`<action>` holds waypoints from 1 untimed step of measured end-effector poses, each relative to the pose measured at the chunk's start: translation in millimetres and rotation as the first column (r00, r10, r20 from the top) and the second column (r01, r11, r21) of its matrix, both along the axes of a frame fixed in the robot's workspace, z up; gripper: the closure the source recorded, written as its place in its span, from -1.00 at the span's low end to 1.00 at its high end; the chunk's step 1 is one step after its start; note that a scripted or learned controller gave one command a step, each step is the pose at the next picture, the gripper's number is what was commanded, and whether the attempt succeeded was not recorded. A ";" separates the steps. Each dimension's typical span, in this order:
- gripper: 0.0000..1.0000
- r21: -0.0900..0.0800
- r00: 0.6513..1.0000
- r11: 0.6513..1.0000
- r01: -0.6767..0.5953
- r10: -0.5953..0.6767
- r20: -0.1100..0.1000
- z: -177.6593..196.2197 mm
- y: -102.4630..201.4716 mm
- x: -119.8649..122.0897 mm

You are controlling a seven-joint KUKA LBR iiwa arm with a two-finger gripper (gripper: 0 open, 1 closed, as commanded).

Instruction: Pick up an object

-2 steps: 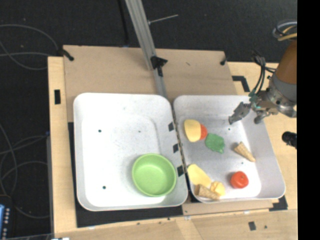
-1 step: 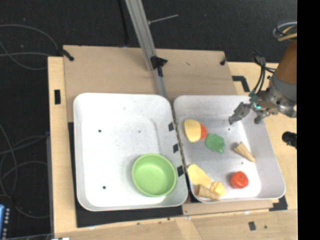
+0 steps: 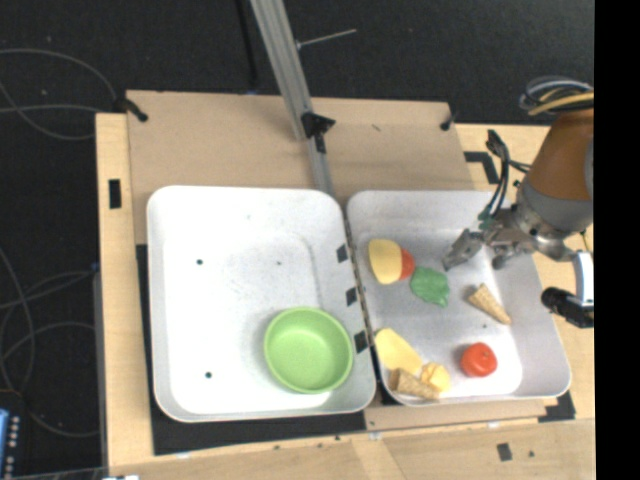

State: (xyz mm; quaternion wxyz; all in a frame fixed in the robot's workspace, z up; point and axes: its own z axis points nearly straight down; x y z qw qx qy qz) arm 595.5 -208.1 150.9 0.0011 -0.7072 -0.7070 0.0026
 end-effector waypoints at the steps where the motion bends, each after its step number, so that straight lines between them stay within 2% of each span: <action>1: -1.00 0.000 1.000 1.000 0.002 -0.002 0.004 -51.3 -1.7 -0.3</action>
